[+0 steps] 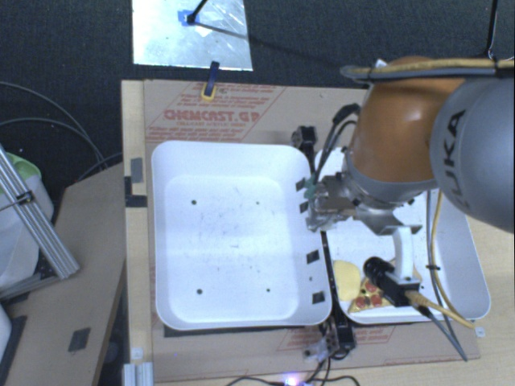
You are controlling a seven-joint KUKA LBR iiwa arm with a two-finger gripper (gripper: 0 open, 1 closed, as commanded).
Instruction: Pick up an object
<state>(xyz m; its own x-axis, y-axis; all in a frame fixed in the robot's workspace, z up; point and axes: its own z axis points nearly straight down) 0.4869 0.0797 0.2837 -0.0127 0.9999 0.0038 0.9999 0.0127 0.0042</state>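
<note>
Camera view: yellow object (pixel 348 278) lies in right bin (pixel 475 296), its long axis indiscernible; jaws' state cannot be told.

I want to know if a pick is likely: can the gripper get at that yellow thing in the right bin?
Probably yes: the arm already hangs over the right bin, and the yellow object lies uncovered near the bin's left wall, which may crowd the approach.

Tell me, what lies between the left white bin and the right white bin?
In the camera view, a dark divider strip with small black clips lies between the left bin and the right bin.
</note>
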